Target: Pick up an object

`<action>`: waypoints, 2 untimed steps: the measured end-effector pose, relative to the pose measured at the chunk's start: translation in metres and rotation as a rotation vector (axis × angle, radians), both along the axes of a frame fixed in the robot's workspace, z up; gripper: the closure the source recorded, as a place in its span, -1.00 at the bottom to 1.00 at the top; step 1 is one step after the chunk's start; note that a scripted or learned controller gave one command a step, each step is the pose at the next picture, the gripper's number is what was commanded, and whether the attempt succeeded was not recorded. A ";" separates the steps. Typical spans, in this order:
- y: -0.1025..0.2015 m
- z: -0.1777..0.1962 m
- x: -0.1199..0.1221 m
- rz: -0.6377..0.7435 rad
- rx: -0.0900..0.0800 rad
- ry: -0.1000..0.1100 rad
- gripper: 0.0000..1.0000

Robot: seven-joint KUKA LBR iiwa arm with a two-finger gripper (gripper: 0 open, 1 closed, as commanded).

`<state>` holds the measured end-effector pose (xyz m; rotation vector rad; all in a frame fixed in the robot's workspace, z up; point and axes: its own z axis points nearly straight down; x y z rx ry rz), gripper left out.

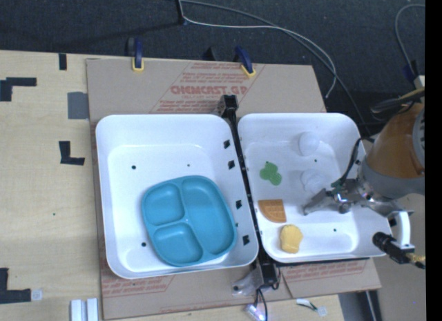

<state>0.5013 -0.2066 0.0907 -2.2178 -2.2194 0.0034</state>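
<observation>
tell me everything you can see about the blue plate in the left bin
The blue plate is a light-blue divided tray with rounded corners and three compartments: two side by side, one longer one along its far side. It looks like smooth plastic. It lies flat and right side up on the floor of the left bin, turned at an angle, toward the near right corner. Its compartments hold nothing.

A single fixed camera looks down at a slant from above the bench [41, 174], taking in both white bins [110, 140] side by side at middling range.
</observation>
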 end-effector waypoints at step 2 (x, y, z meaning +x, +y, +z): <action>0.000 0.073 0.008 0.000 -0.003 -0.009 1.00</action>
